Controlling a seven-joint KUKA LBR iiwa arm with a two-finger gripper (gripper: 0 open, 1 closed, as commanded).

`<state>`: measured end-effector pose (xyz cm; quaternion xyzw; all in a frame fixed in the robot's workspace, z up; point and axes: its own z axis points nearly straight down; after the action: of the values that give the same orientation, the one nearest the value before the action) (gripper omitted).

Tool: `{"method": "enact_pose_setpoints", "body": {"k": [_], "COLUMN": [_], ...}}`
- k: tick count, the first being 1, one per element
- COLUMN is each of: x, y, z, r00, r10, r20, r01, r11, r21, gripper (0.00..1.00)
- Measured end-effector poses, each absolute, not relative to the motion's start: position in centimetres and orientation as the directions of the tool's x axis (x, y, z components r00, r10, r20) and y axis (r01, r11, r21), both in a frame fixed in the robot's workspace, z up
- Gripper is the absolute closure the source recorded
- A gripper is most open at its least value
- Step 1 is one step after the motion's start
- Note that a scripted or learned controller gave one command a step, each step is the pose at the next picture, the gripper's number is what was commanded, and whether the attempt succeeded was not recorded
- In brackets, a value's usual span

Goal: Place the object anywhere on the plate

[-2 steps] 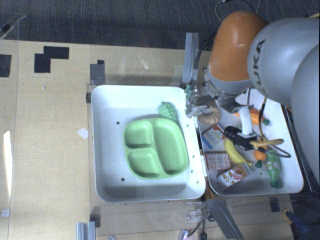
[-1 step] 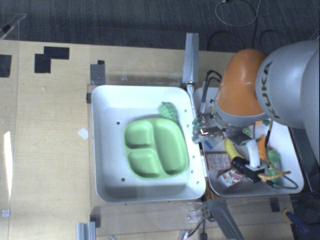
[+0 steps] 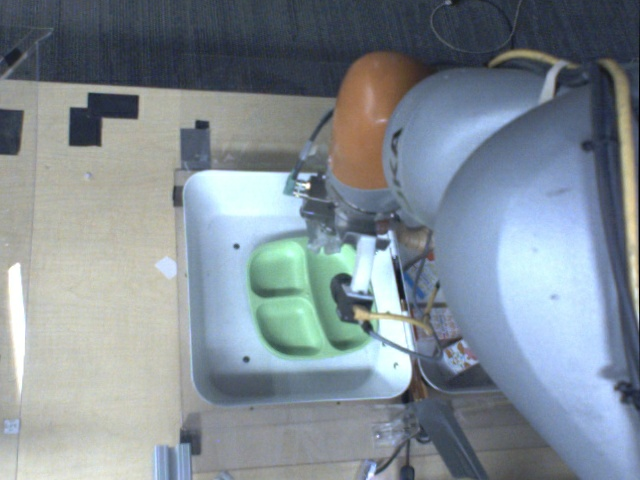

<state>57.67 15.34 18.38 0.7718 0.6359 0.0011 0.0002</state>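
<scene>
Where the grey arm (image 3: 520, 218) sweeps in from the right of the frame, fills most of that side, orange band (image 3: 372, 118) near top centre. Ends in the gripper (image 3: 345, 268), low over the middle of the frame, inside the left bin (image 3: 215, 268). Hangs above the right part of the green plate (image 3: 285, 323). Spread or pressed together: cannot tell, with the tool's own body in the way.

Plate flat in the bin's right half, split into compartments; two on its left side in plain sight, the right one partly covered by the gripper. A small dark piece (image 3: 345, 298) just below the tool at the plate's right side, over the green; cannot tell whether the object itself or a part of the tool, nor whether pinched. A yellowish cable (image 3: 390, 320) leading right from it.

Right bin (image 3: 440, 378) mostly hidden under the arm, with bright packets (image 3: 452, 350) showing at lower centre-right. Pale bench (image 3: 90, 318) across the left, black marks (image 3: 100, 116) at upper left.
</scene>
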Motion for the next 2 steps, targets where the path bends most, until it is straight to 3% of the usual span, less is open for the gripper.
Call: {"method": "enact_pose_setpoints", "body": {"k": [1, 2], "x": [57.7, 57.8], "y": [15.3, 15.4], "z": [18.4, 19.5], "r00": [0.191, 0.183], "r10": [0.982, 0.983], "r20": [0.001, 0.002], "r01": [0.982, 0.983], "r11": [-0.191, -0.183], "r21": [0.002, 0.004], "gripper": [0.0, 1.0]}}
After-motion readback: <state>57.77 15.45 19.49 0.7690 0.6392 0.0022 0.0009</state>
